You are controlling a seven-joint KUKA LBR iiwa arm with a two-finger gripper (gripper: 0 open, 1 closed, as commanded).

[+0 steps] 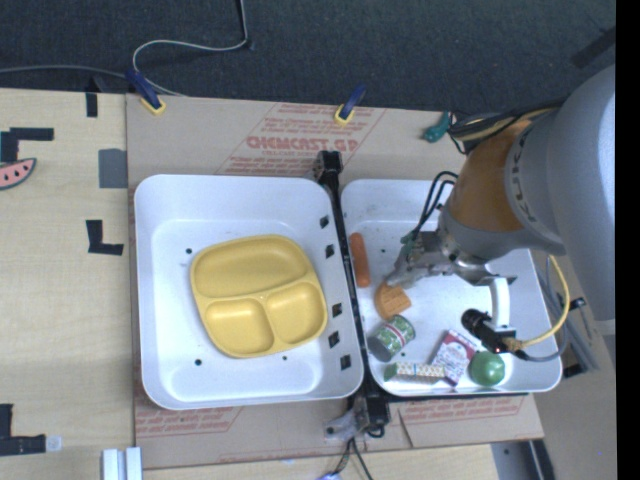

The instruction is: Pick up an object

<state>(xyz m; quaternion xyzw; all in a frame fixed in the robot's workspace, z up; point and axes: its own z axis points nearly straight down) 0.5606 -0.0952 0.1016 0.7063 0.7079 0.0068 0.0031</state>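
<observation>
Gripper (408,268) is down low in the right bin (535,268), tip right at the orange wedge-shaped piece (393,298), maybe touching its upper edge, hard to say. Can't tell from this slant whether it is open, closed or gripping; nothing clearly shows held in it. Nearest candidates to pick: that wedge just below the tip, an orange carrot-like stick (360,258) lying along the bin's left wall just beside it, a small green can (390,337) on its side further down. Near the front wall sit a flat candy-like packet (420,371), a red-and-white pouch (455,354) and a green ball (487,368), packed close. Risks, as I judge it: the wedge is flat and low, so a closing grip could skid off or shove it into the can; the stick hugs the wall, little room for a grip there; the arm's dangling cable (552,313) hangs over the pouch and ball and might snag. Left bin (160,268) holds a yellow divided plate (259,293), well apart from the action. Both bins sit on cardboard sheet (290,138) clamped at the back, on a pale wood bench (60,288); dark carpet (400,28) behind with a loose wire.
</observation>
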